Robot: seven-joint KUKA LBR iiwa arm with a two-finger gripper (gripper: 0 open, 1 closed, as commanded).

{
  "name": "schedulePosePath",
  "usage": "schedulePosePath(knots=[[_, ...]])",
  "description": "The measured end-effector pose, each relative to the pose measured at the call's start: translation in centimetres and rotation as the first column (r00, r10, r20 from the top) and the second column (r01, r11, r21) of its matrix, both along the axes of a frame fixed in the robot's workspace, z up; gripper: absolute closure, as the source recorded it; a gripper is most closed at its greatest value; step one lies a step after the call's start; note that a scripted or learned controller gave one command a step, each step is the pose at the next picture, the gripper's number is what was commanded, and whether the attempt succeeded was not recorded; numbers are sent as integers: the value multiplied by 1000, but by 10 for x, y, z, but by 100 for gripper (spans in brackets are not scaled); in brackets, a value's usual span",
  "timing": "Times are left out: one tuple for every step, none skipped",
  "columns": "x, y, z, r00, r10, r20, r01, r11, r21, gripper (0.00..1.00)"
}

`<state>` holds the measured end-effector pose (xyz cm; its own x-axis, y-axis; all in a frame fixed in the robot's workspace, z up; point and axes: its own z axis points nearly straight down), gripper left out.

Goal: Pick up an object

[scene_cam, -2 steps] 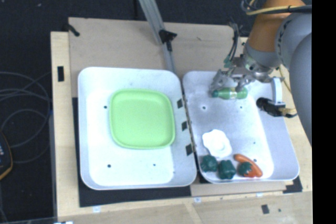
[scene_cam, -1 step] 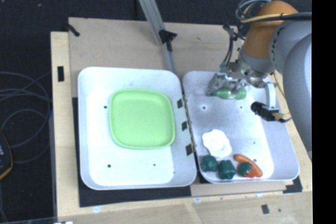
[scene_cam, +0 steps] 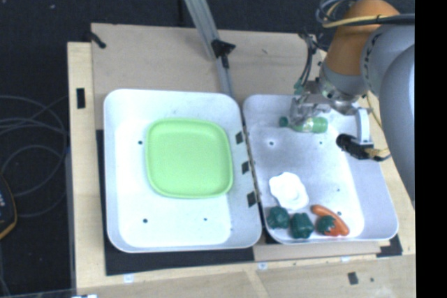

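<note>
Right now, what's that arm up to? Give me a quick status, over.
Pincer low at the right bin's far edge, over a pale green object. Grasp unconfirmed. White piece, dark green pieces and carrot-like toy lie apart near the front.

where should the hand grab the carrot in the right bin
Take the carrot across its narrow orange middle, coming straight down from above. It lies flat near the right bin's near wall, with dark green pieces close on its left, so the fingers should close across its width, clear of those.
</note>
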<state>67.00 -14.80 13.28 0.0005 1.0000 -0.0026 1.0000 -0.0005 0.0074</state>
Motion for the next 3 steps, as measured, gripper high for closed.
schedulePosePath(knots=[[3, 6, 45, 1000, 1, -3, -1, 1000, 2, 100], [3, 11, 90, 1000, 1, -2, -1, 1000, 2, 100], [3, 11, 72, 1000, 0, -8, 0, 1000, 2, 100]])
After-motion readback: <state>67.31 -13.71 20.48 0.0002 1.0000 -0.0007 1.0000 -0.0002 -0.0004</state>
